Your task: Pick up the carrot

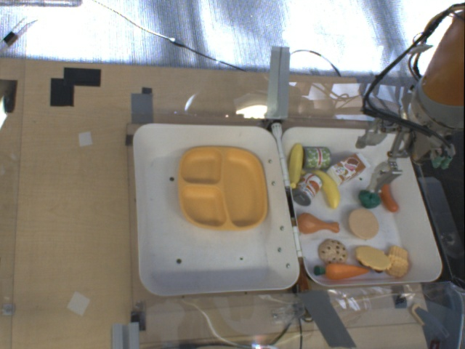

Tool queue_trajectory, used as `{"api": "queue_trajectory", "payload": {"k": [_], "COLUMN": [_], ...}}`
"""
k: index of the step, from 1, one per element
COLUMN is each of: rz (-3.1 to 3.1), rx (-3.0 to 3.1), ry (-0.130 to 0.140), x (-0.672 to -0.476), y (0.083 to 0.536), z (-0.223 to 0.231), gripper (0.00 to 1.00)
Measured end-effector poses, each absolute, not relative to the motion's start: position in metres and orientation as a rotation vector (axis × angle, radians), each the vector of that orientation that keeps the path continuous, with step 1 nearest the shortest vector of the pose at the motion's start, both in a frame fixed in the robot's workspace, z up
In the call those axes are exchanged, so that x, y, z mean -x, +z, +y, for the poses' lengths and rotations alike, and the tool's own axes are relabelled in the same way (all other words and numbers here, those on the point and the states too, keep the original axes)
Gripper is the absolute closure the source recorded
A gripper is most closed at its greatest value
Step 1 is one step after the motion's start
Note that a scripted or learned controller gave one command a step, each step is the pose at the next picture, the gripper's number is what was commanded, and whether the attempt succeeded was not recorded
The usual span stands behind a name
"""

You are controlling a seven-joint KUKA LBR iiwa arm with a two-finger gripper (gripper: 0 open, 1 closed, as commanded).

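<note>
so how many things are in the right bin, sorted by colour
Right bin, as best the view shows:
Yellow: 2, banana and banana
Orange: 3, carrot, carrot, drumstick
Tan or golden: 4, cookie, round bun, cracker, waffle piece
Cans: 2, green can, red can
White carton: 1
Total: 12

Your carrot [346, 271] is lying flat on its side at the near edge of the right bin [429, 260]. It's orange with a small green top at its left end, tip pointing right, just under the cookie [332, 251].
</note>
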State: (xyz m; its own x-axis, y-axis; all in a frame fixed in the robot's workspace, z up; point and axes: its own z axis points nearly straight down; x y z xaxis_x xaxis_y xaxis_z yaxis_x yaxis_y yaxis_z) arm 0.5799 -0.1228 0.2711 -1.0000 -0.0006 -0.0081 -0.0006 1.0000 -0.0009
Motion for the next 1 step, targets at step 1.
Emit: {"api": "queue_trajectory", "payload": {"k": [1], "rz": [3.124], "rx": [-0.274], "ry": [0.002], "x": [-0.5439], "y": [0.2242], "z": [-0.0771], "gripper": [0.0]}}
